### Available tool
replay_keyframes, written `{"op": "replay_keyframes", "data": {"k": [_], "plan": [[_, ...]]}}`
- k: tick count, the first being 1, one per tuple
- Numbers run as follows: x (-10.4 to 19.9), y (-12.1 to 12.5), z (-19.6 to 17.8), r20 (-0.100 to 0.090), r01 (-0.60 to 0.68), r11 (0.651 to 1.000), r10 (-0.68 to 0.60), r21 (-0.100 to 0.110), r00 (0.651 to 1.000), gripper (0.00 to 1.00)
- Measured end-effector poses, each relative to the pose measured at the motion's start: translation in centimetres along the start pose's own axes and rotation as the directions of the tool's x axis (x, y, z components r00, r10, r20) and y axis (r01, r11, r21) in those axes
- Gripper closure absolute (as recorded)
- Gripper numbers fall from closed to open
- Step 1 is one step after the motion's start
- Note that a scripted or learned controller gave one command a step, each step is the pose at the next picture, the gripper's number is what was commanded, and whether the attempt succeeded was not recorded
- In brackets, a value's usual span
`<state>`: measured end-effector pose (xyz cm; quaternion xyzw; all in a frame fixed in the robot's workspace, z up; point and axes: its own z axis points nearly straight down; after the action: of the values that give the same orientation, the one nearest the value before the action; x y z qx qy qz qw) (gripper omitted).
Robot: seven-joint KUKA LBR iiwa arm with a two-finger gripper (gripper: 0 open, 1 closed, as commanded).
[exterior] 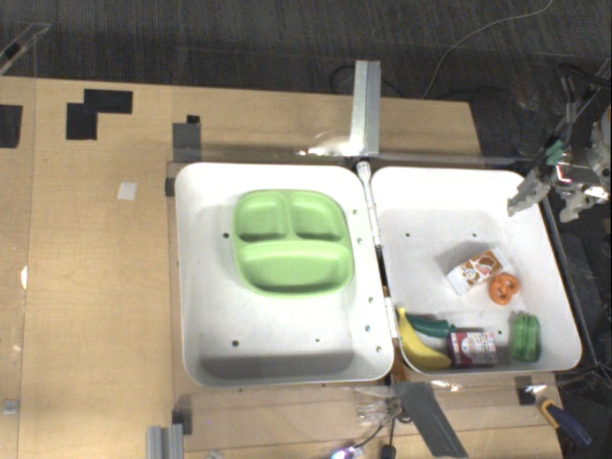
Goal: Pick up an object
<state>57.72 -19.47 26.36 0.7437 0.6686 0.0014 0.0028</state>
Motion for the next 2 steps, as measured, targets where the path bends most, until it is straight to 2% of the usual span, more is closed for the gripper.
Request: {"op": "replay_keyframes", "data": {"k": [1, 2], "plan": [[-0.9, -4.9, 7.8, -0.001, -0.087, 0.996, 0.087, 0.003, 0.996, 0.00], [-1.2, -8.5, 16.9, -0.001, -0.225, 0.974, 0.225, 0.002, 0.974, 0.00]]}}
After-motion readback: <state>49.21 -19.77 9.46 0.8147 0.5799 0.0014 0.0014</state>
